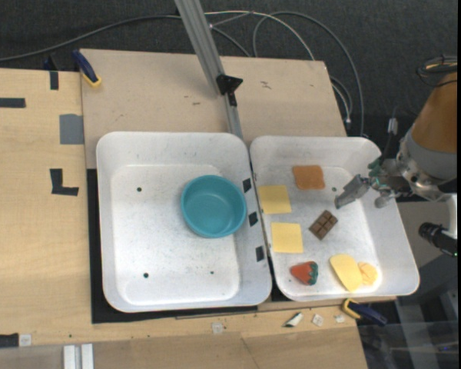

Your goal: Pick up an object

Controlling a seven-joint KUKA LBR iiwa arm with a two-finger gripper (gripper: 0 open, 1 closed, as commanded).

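Several small pieces lie in the right bin point(384, 237), and the brown chocolate-looking piece point(323, 224) sits just below-left of the gripper point(363, 192). Gripper's spread wide, holding nothing. Piece looks light, stiff and flat, so I'd pinch its short edges.

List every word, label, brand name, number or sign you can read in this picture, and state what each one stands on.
None: no readable text stands on anything here.
The blue bowl, the yellow squares, the brown waffle-like piece and both white bins carry no print.
The black tape marks on the bench are plain shapes, not letters.
The arm's orange band shows no legible marking.
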